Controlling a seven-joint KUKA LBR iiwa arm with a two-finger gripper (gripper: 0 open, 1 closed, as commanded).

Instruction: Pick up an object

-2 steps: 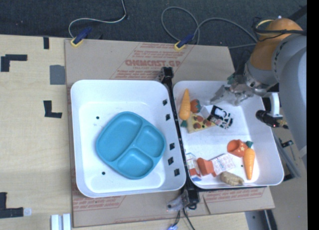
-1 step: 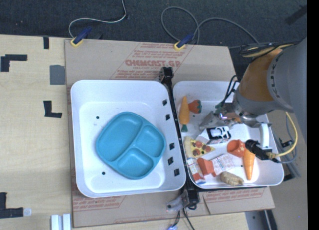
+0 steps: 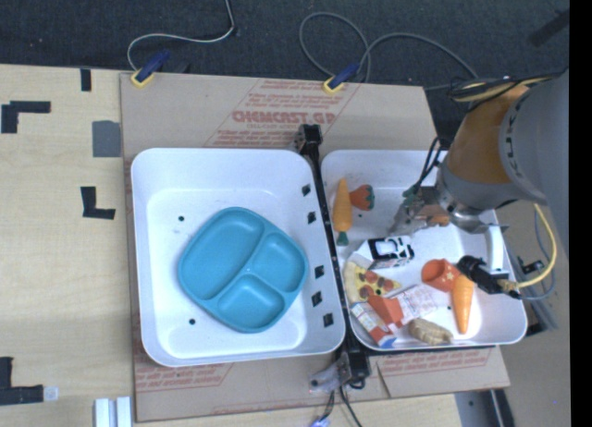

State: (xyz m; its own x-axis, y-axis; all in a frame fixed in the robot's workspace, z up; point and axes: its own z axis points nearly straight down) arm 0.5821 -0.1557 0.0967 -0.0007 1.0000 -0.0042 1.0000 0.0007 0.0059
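My gripper (image 3: 413, 211) hangs low in the upper middle of the right bin (image 3: 513, 323), under the grey wrist and orange band. Just below and left of it lies a small black and white toy (image 3: 390, 250). To its left, an orange and yellow piece (image 3: 342, 205) stands against the bin's left wall, with a small red and green item (image 3: 362, 197) beside it. Nothing shows in the gripper's grasp.
Lower in the right bin lie a pizza slice (image 3: 366, 279), a red box (image 3: 372, 312), a white card (image 3: 418, 302), an orange cup (image 3: 438, 273), a carrot (image 3: 462, 306) and a tan lump (image 3: 431, 330). The left bin (image 3: 153, 176) holds a blue divided plate (image 3: 242, 268).
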